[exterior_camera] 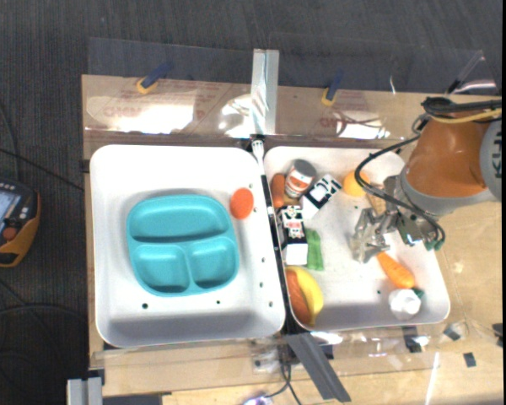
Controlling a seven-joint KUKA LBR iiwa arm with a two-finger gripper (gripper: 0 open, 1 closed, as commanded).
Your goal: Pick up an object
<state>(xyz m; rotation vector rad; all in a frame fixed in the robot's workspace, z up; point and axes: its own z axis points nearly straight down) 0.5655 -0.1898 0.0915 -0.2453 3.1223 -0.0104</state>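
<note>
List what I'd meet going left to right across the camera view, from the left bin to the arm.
Teal divided tray → small orange ball → green packet → gripper over the right bin → orange carrot-shaped piece → the arm's orange band.

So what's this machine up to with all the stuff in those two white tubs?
A grey and orange robot arm reaches in from the right, and its pincer hangs low over the right bin. Nothing shows between its fingers, so it has not picked anything up yet. A toy carrot lies just beside it, with a small can, a green packet and other bits along the bin's left side. The left bin holds a teal divided tray and an orange ball.
</note>
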